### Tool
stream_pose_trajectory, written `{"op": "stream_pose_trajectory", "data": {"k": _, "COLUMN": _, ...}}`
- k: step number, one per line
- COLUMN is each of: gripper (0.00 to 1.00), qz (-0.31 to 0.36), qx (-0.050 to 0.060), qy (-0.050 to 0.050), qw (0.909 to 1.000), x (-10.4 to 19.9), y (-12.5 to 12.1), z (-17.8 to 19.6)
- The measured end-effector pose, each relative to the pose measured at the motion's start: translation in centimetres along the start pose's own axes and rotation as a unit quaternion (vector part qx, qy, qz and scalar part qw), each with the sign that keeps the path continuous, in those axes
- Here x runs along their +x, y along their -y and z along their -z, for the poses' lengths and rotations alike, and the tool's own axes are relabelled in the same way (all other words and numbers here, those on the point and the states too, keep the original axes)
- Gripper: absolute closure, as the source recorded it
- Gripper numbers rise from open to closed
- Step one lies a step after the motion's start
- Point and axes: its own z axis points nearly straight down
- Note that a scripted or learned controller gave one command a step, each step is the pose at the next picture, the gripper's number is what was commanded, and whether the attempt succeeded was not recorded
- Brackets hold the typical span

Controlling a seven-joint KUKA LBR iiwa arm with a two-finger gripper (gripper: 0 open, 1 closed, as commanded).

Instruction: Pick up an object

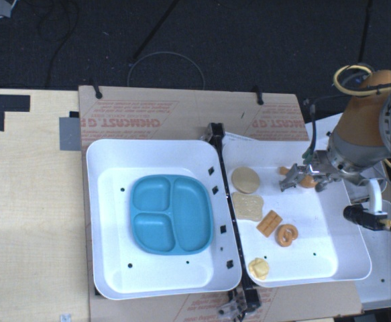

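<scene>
The right bin (346, 260) holds several toy food pieces: a round tan cookie (245, 179), a beige bread slice (247, 206), an orange cracker (269, 223), a brown pretzel (287, 235) and a yellow lump (259, 268) near the front wall. My gripper (293, 178) hangs low over the bin's far right part, to the right of the cookie. A small orange piece (307, 180) shows right at the gripper. I cannot tell whether it is held or lies under it.
The left bin (108, 180) carries a blue divided plate (170, 213). A black divider (225, 206) runs between the bins. A cardboard sheet (182, 113) lies under both. The arm's grey body and cables (363, 146) stand at the right.
</scene>
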Motion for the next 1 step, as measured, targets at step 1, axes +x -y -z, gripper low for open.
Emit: {"op": "stream_pose_trajectory", "data": {"k": 1, "gripper": 0.00, "qz": 0.000, "qx": 0.001, "qy": -0.001, "qw": 1.0000, "x": 0.37, "y": 0.39, "z": -6.41}}
